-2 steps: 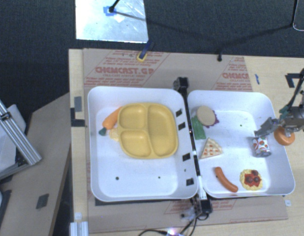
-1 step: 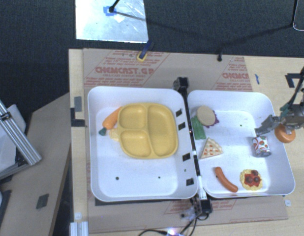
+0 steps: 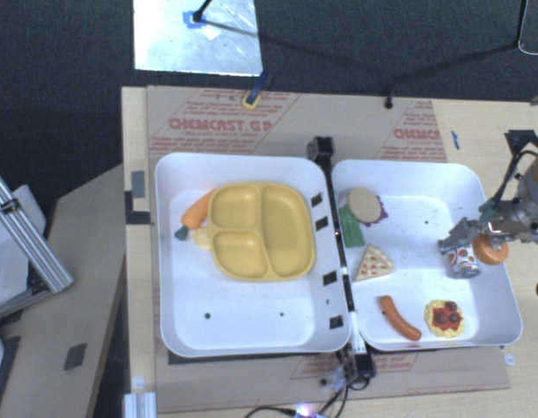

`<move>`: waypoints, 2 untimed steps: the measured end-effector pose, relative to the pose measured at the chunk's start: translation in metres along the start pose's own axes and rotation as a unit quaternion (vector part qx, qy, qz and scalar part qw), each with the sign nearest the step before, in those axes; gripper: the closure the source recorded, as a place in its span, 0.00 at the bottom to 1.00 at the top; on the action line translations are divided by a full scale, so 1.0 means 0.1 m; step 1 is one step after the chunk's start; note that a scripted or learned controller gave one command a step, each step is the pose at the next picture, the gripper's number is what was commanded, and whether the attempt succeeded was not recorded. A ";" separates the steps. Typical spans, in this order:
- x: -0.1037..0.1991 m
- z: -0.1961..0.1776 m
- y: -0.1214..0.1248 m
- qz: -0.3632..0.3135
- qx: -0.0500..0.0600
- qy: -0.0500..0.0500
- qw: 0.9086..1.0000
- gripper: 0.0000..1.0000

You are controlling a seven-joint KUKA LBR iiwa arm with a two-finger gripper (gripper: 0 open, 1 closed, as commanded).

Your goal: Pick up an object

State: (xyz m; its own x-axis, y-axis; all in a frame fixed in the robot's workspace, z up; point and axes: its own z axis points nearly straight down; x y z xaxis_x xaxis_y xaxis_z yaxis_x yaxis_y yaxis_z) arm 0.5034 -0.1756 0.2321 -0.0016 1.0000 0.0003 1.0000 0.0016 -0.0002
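- The claw [image 3: 465,252] hangs at the far right of the right bin [image 3: 426,185], low over the floor, with the arm [image 3: 521,207] reaching in behind it from the right edge.
- Spread or pressed together? I cannot tell — the metal at the tip is a grey blur from this height, and nothing can be made out between it.
- Right at the claw, touching or just under it — a small can [image 3: 465,264] with red-and-white markings, and an orange round piece [image 3: 489,251] just to its right. Whether the orange piece is a toy or part of the wrist, I can't say.
- So the can is the likeliest target, and the relation that counts is straight down: it sits beneath the claw rather than off to a side.
- Its long axis is hard to read; it looks tipped, leaning away from the claw's left.
- Other candidates lie well apart: a small pizza [image 3: 446,318] below and slightly left of the claw, a sausage [image 3: 400,318] further left with its long axis running diagonally, a pizza slice [image 3: 373,264] left again, a round burger [image 3: 366,205] up and left.
- The yellow tray [image 3: 256,231] and carrot [image 3: 197,209] sit in the left bin [image 3: 243,329], far left of the claw.
- My read: a short drop and a close decides this.
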 end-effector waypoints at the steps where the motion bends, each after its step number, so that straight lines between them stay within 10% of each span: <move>1: -0.05 0.61 0.02 0.000 0.002 0.000 1.000 0.00; 2: -0.05 1.01 0.02 -0.001 -0.001 0.002 1.000 0.00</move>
State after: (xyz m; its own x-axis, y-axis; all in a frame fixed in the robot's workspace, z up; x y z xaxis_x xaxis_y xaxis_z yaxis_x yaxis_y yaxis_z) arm 0.5052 -0.1804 0.1315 -0.0030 1.0000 0.0034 1.0000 0.0030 0.0013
